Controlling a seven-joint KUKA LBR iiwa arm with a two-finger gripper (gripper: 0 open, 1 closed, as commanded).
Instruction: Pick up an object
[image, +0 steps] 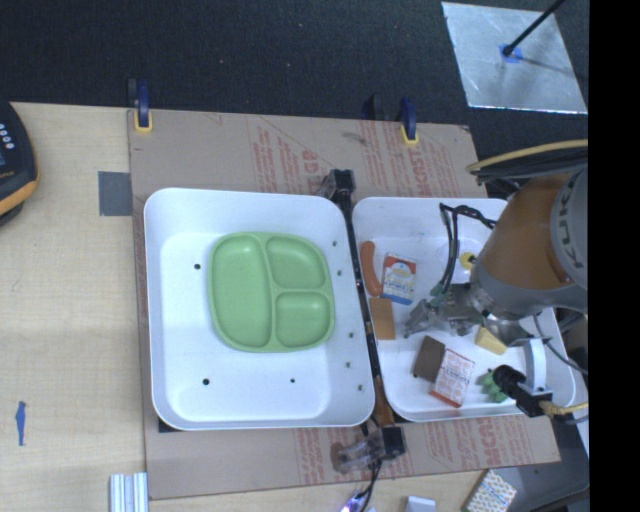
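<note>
Two bins (160, 300): end effector (432, 312) (right one) amid clutter, off its walls.

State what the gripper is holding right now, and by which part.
It cannot be told. The gripper is low in the right bin, among the small items near the brown block, but nothing shows clearly between its fingers.

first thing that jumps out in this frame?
The green divided plate, lying alone in the middle of the left bin. Next the grey arm with its orange band, reaching in from the right over the right bin, its pincer low among the clutter there: a hot dog, a small red-and-white box, a brown block and a red-and-white packet.
</note>
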